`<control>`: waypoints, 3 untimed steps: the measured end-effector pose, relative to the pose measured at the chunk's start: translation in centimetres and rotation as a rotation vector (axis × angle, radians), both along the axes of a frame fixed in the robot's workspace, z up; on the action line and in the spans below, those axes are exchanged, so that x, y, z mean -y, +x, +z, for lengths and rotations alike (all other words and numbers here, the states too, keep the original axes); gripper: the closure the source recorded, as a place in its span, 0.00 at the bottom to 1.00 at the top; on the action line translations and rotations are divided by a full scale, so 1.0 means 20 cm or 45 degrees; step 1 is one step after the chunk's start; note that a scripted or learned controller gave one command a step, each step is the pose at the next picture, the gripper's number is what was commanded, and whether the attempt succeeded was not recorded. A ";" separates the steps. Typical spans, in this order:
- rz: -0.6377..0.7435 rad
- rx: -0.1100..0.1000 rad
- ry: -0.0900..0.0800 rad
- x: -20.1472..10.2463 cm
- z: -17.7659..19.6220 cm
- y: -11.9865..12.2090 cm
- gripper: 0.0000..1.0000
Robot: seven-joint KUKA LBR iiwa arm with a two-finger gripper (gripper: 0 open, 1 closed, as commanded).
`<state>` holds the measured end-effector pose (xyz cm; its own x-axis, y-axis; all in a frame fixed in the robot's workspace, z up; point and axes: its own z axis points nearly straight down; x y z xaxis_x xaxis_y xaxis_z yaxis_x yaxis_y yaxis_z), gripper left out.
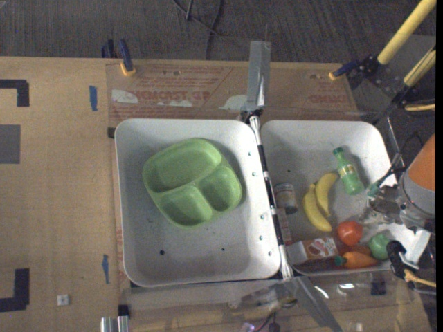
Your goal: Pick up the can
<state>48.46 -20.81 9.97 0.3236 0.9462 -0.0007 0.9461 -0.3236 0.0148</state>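
Note:
The can point(284, 198) is small and grey with a dark band. It lies against the left wall of the right bin point(304, 144), just left of two bananas point(318, 200). My gripper point(387, 206) hangs at the right bin's right side, over its rim, well to the right of the can and apart from it. The bananas and a red tomato point(349, 232) lie between the gripper and the can. Nothing shows as held.
A green bottle point(348, 170) lies at the right bin's upper right. A green fruit point(379, 245), an orange carrot point(358, 259) and a flat box point(313, 249) crowd its front edge. A green divided plate point(193, 181) sits in the left bin point(138, 241).

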 end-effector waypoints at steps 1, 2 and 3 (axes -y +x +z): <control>-0.106 -0.016 0.006 -0.09 0.74 0.34 1.00; -0.162 -0.021 0.009 -0.28 0.29 0.44 1.00; -0.001 0.016 0.000 -0.40 -0.01 0.33 1.00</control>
<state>55.11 -12.73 9.75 0.3247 0.9458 0.0033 0.9455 -0.3247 0.0264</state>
